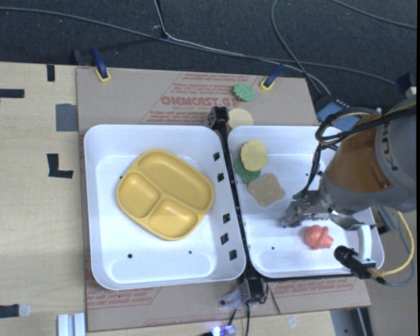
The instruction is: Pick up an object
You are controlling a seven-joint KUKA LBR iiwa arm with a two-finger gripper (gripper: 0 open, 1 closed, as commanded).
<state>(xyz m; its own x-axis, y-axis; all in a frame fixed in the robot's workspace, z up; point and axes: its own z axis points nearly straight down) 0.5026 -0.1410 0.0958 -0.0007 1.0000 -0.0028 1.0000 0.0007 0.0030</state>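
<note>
The right bin [304, 144] is being entered by the grey arm [367, 163]. The gripper [298, 214] is being hung near its front edge, beside a pink toy [318, 237]; how far it is being opened cannot be told. A yellow divided plate [165, 193] is being carried by the left bin [105, 152].

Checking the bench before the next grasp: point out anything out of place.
Two small pieces, a green disc and a pale round one, lie on the cardboard behind the bins, outside either. Nothing looks spilled or broken.

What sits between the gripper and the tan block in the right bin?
Nothing: in the camera view, only bare white bin floor separates the gripper from the tan block.
</note>
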